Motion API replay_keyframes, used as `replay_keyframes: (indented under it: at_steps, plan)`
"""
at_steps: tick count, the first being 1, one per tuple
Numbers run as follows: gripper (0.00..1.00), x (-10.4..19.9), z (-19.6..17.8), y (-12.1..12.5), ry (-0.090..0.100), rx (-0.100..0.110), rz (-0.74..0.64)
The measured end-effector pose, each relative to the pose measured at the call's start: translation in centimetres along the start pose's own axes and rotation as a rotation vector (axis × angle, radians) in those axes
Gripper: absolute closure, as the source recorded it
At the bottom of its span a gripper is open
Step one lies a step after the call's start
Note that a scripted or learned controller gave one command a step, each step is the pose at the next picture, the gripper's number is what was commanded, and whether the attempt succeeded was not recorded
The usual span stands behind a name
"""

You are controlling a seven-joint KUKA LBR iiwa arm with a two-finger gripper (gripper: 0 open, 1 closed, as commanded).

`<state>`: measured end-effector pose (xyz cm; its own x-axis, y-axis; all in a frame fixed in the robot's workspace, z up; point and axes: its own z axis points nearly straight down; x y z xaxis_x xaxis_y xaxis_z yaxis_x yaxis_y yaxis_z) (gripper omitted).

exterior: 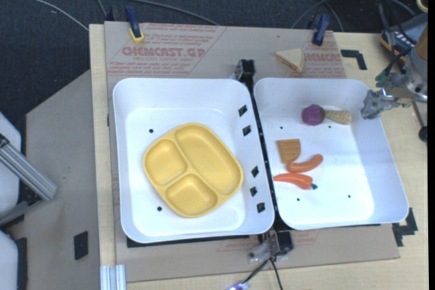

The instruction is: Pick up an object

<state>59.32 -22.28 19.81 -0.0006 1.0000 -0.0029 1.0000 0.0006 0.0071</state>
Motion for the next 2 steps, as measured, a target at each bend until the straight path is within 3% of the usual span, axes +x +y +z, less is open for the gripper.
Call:
replay_keyframes:
  at_steps: [1,2]
  plan:
    - [1.00,0.7,-6.3,0.4,0.000,-0.002,-0.002]
    - [1.00,6.0,-5.2,-0.2,0.006,0.009,-0.005]
